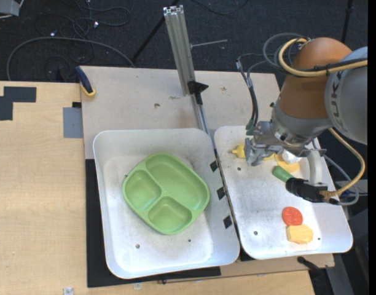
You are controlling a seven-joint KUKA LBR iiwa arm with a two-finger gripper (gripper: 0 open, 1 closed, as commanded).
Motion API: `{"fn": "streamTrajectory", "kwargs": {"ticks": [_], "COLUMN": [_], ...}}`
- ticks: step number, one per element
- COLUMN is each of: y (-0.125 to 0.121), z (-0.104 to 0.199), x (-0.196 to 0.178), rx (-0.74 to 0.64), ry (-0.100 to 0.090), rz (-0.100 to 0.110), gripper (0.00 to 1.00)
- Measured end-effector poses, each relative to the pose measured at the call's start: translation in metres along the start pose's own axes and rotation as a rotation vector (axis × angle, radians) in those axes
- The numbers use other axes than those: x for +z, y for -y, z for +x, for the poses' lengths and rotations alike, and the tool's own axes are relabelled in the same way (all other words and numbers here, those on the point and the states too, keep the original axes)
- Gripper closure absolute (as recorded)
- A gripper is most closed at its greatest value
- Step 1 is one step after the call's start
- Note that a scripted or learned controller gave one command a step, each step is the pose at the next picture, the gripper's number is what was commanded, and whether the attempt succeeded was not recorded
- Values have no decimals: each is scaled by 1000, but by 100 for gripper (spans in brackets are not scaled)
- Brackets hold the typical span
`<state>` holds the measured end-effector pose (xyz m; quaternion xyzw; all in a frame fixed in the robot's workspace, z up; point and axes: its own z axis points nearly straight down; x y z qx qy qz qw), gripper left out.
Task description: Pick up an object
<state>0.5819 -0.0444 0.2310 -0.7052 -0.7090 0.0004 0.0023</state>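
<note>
Just beside tool (257, 154): yellow piece (238, 151).

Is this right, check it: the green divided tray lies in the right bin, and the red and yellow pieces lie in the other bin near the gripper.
Not quite. The camera view shows the green divided tray in the left bin, not the right. The red piece and yellow piece lie in the right bin, near the gripper.

No readable text, labels, brand marks or numbers anywhere on the bench. Dark lettering sits on the grey arm casing (351, 97) at the right, beside the orange band (cut by the frame edge and too blurred to make out). Both white bins, left bin (108, 158) and right bin (262, 238), carry no markings that can be read.
</note>
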Motion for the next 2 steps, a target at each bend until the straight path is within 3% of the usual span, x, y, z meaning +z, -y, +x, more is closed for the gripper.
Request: {"fn": "streamTrajectory", "kwargs": {"ticks": [2], "y": [23], "z": [105], "x": [15], "rx": [1], "ry": [1], "rz": [1], "gripper": [100]}}
